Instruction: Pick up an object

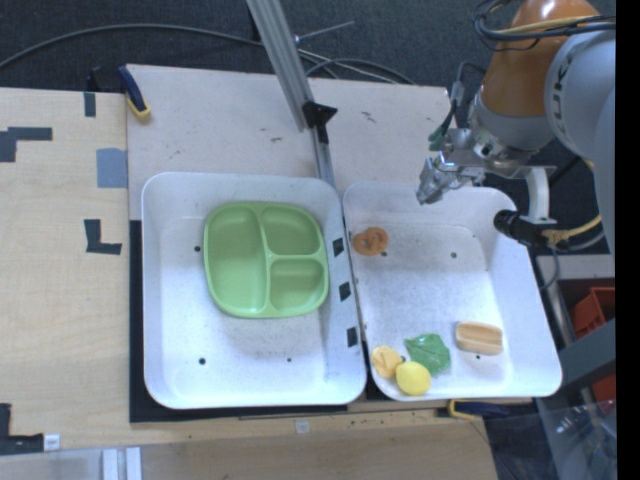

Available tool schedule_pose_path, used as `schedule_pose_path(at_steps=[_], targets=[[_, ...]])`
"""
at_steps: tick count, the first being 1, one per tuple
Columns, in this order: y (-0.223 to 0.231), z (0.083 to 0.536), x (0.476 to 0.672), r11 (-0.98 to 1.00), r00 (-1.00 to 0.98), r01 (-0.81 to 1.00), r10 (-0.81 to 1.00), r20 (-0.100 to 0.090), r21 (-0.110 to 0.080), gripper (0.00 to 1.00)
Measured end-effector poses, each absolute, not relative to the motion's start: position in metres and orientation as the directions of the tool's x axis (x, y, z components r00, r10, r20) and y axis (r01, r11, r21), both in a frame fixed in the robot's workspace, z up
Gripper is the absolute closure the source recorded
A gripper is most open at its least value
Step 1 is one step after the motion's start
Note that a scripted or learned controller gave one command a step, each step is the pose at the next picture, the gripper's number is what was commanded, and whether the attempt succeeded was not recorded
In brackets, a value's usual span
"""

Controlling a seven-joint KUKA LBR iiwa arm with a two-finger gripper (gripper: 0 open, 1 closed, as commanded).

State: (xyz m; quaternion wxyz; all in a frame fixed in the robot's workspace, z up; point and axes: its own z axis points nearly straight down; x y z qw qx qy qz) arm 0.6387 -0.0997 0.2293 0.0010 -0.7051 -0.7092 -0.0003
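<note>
So the closest pickable thing is the little brown cookie-looking piece, sitting alone near the top left of the right bin. The bread roll, green leafy bit and lemon are bunched at the bottom edge. The tool hovers over the bin's far rim with nothing in it; can't tell its opening. Green divided plate sits in the left bin.

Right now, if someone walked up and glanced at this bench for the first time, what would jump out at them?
The green plate in the left bin stands out most, bright against the white. Next, the arm with its orange band, its gripper hanging above the far edge of the right bin. That bin holds a cookie near its far left, and a lemon, green leaf and bread roll along its near side.
</note>
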Motion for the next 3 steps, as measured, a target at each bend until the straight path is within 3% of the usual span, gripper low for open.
schedule_pose_path(at_steps=[3], targets=[[0.067, 0.217, 0.617, 0.007, -0.007, 1.000, 1.000, 0.001, -0.003, 1.00]])
